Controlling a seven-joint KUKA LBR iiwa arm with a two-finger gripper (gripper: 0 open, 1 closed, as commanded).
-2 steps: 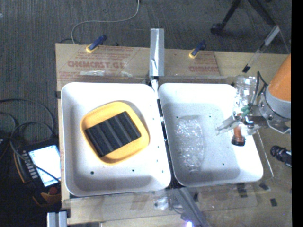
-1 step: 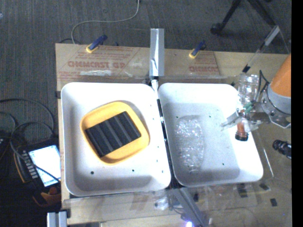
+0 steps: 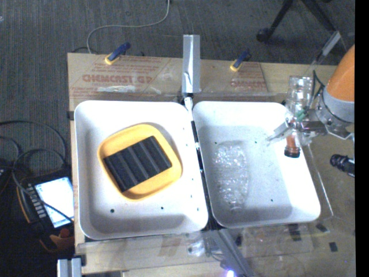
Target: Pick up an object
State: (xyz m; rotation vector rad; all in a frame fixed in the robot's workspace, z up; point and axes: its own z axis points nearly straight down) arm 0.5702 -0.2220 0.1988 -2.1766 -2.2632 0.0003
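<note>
A yellow pad with a black ribbed top [image 3: 140,161] lies tilted in the middle of the left bin [image 3: 92,212]. In the right bin [image 3: 271,209], a clear crinkled plastic piece [image 3: 230,169] lies left of centre. My gripper [image 3: 292,136] hangs over the right bin's upper right rim, well to the right of the clear piece and apart from it. A small brown-orange tip shows at its lower end. I see nothing held in it.
The two white bins sit side by side on a cardboard-covered bench, split by a narrow divider [image 3: 195,137]. Two blue-and-yellow clamps [image 3: 117,52] [image 3: 239,60] hold the back edge. A tablet and cables [image 3: 49,198] lie on the floor at left.
</note>
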